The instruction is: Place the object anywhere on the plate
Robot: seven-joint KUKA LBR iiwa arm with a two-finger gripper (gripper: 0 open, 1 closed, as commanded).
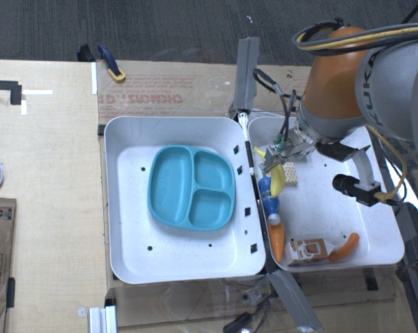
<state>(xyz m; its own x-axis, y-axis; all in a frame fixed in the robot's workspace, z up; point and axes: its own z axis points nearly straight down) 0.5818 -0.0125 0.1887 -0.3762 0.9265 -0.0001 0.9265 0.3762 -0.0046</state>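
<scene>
Your grey arm (392, 82) reaches in from the right with its orange band (333, 82) bulking above the wrist, bent steeply downward so that the gripper (283, 151) hangs low at the end of it, cables (354, 37) looping over the top.

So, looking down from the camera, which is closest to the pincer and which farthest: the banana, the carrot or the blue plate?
1. Banana, right bin, just below the pincer.
2. Carrot, lower along that bin's left wall.
3. Blue plate, across in the left bin.
</scene>
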